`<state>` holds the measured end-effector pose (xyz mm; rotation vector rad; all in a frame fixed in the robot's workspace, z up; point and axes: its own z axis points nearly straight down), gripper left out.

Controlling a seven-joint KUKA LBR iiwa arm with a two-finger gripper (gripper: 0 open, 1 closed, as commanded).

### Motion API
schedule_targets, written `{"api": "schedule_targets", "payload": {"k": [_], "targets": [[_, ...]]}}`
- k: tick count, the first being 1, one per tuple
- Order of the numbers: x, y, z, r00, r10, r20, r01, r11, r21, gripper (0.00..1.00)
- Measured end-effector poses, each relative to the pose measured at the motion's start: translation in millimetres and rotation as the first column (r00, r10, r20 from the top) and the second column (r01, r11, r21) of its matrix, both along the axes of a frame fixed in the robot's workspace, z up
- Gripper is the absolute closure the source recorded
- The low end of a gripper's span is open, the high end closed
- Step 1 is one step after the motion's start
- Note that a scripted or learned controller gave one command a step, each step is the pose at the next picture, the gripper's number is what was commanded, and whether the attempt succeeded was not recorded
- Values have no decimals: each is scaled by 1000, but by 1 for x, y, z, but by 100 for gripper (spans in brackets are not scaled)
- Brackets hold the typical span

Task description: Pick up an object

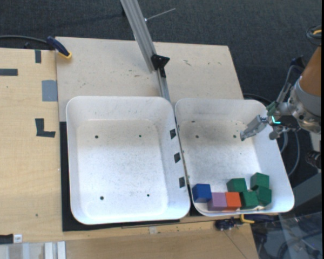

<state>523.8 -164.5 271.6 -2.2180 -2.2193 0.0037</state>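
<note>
Several small blocks lie bunched in the near right corner of the right bin (pixel 216 117): a blue block (pixel 202 192), a purple block (pixel 219 200), an orange block (pixel 233 199) and several green blocks (pixel 254 190). My gripper (pixel 261 130) hangs over the bin's right rim, well behind the blocks. It is open, with nothing between its fingers.
The left bin (pixel 121 158) sits beside the right one, with black clips along the shared rim. A slanted metal rail (pixel 140 28) runs from the top of the view down to the bins' far edge. Cables hang off the bench at the right.
</note>
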Motion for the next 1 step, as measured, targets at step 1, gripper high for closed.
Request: {"api": "schedule_targets", "payload": {"k": [1], "targets": [[1,0,2,1000,1,3,-1,1000,-1,0]]}}
